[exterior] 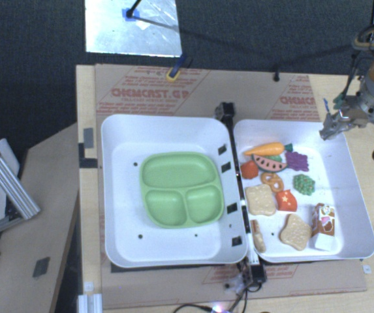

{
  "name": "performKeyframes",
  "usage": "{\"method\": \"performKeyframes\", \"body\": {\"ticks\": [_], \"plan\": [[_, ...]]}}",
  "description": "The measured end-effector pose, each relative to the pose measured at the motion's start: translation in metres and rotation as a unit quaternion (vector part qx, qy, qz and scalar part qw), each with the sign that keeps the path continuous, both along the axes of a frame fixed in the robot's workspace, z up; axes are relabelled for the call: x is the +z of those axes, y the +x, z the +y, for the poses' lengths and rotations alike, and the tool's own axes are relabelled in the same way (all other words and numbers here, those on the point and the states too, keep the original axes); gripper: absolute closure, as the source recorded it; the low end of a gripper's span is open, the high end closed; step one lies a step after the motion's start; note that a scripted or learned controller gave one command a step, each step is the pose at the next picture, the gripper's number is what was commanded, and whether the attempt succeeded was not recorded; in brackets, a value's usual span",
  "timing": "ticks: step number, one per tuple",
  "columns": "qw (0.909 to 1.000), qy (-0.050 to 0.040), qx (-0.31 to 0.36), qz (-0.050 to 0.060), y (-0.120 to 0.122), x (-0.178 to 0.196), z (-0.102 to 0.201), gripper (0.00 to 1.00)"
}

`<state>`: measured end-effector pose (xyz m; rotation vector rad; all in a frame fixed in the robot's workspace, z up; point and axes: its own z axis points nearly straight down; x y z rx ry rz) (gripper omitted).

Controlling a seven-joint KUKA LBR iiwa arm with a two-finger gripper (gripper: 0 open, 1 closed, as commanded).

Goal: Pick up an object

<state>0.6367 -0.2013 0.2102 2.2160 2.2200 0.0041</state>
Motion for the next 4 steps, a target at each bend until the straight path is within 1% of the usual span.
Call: {"method": "performKeyframes", "body": {"ticks": [1, 2, 3, 4], "plan": [[1.0000, 0.0001, 0.001, 0.000, 0.001, 0.015, 0.000, 1.00], [1.0000, 0.0009, 0.002, 0.003, -0.023, 0.015, 0.033, 1.00], [1.0000, 0.0015, 0.003, 0.003, -0.047, 0.020, 0.077, 1.00], [1.0000, 0.0016, 0.003, 0.003, -0.086, 0.025, 0.108, 1.00]]}}
